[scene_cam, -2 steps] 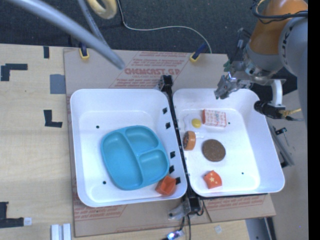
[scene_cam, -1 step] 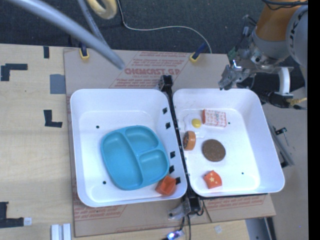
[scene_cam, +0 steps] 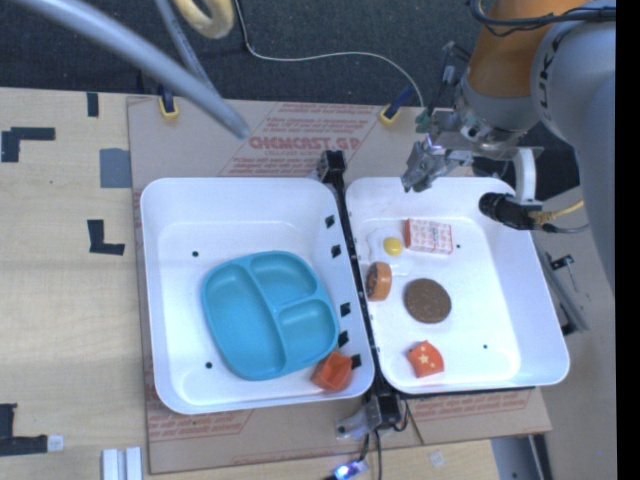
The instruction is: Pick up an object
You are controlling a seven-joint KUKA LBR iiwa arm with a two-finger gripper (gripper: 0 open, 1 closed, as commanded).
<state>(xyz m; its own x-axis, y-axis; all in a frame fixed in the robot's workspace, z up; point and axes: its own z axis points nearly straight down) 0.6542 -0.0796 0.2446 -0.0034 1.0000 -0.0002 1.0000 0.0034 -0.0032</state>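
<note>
Gripper sat above the right bin's far rim, nothing seen between its fingers; couldn't tell whether they were apart or closed.
Right bin held a red-patterned packet, yellow ball, brown disc, orange-brown piece, red piece. Left bin: blue divided tray, orange block.

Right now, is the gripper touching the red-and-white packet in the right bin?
Apart. The camera view shows the gripper near the right bin's far rim, with bare white bin floor between it and the red-and-white packet.
</note>
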